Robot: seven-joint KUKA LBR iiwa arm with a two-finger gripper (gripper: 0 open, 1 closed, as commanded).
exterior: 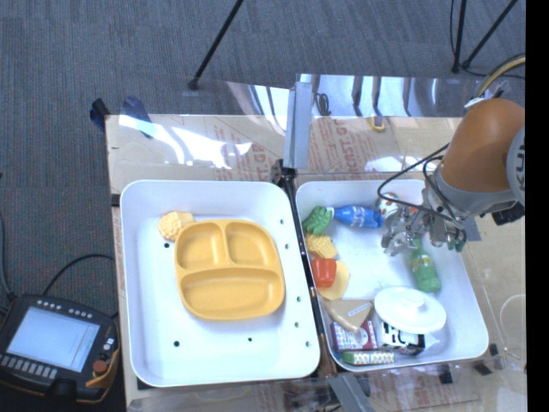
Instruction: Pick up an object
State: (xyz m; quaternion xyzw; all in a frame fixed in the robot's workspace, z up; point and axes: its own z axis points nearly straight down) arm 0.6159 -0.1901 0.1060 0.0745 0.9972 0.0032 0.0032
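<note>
Apparently nothing is lifted yet: the gripper (401,240) hangs over the right bin (477,316) beside a green bottle (424,271); its jaw state I cannot tell.

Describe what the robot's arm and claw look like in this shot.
The arm is a rounded grey body with a broad orange band above the wrist. Black cables loop off it on the side toward the bins, and a yellow one arcs above it. The claw is a small metallic silver assembly with dark fittings.

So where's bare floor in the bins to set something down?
Left bin: bare strips around the yellow divided plate, widest along the front. Right bin: a small patch between blue bottle and white lid; left side, front crowded.
</note>
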